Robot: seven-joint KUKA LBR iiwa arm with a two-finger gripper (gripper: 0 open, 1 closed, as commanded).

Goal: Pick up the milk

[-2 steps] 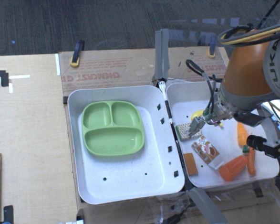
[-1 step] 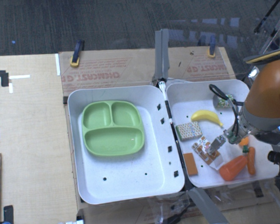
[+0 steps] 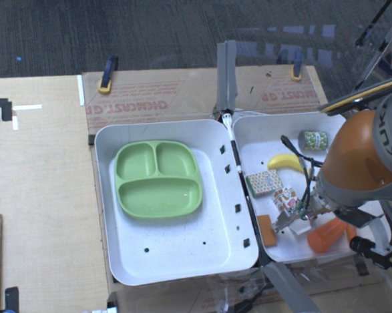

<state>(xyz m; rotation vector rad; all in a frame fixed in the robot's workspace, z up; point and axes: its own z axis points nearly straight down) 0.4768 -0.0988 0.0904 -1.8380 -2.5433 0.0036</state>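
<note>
The milk looks to be the small white carton with red print (image 3: 284, 198), lying in the right bin (image 3: 248, 137) near its middle. My gripper (image 3: 289, 218) hangs just below the carton, close to it or touching its near end, under the grey and orange wrist (image 3: 356, 154). I see nothing clearly held. The arm hides the bin's right part.
Around the carton lie a patterned box (image 3: 263, 182), a banana (image 3: 285, 161), a greenish can (image 3: 314, 139), an orange block (image 3: 267, 229) and an orange item (image 3: 325, 236). The left bin (image 3: 169, 255) holds a green divided plate (image 3: 159, 178).
</note>
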